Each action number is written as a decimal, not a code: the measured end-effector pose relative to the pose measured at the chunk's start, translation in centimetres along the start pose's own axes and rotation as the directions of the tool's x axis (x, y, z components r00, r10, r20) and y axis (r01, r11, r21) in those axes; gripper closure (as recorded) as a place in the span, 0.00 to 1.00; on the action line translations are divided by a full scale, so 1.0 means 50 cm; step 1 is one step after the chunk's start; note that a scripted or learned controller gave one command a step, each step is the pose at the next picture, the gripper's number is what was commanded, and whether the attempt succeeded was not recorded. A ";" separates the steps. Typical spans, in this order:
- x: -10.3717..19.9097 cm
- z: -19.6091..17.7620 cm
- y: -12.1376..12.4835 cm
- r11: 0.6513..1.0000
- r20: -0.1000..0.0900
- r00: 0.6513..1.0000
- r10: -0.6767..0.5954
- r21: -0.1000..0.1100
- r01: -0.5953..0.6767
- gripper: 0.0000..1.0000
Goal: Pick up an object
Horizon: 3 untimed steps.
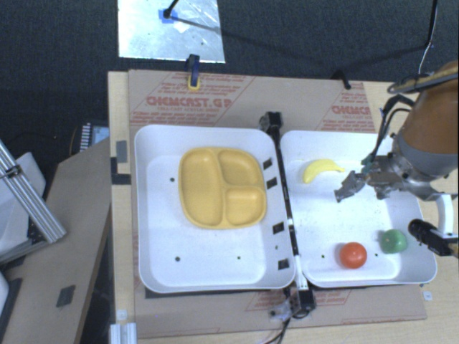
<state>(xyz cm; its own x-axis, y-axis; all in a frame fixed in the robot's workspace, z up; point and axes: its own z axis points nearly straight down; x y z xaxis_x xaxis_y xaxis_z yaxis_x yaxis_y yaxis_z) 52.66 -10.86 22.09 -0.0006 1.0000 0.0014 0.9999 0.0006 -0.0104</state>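
The right bin (315,271) holds three toy foods. A yellow banana (322,169) lies near its far left part. A red tomato (352,255) rests near the front edge, with a green round fruit (392,241) to its right. My gripper (349,188) hovers over the middle of this bin, just right of and slightly nearer than the banana, its dark fingers pointing left. Nothing shows between the fingers.
The left bin (161,256) carries a yellow divided plate (221,187). A black clip-lined divider (282,199) separates the bins. The arm's grey and orange body (430,135) covers the right bin's far right corner. Cardboard (215,99) lies under both bins.
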 end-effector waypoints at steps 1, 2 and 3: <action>0.000 -0.011 0.005 1.000 0.002 1.000 -0.003 -0.012 0.003 0.00; -0.014 0.089 -0.009 1.000 0.001 1.000 0.001 -0.007 -0.001 0.00; 0.004 0.207 -0.011 1.000 0.000 1.000 0.000 -0.006 0.000 0.00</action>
<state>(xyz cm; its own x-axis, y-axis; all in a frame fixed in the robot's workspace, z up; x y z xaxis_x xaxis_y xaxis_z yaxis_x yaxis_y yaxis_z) 51.99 -10.63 11.75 -0.0007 1.0000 0.0018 1.0000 0.0007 -0.0046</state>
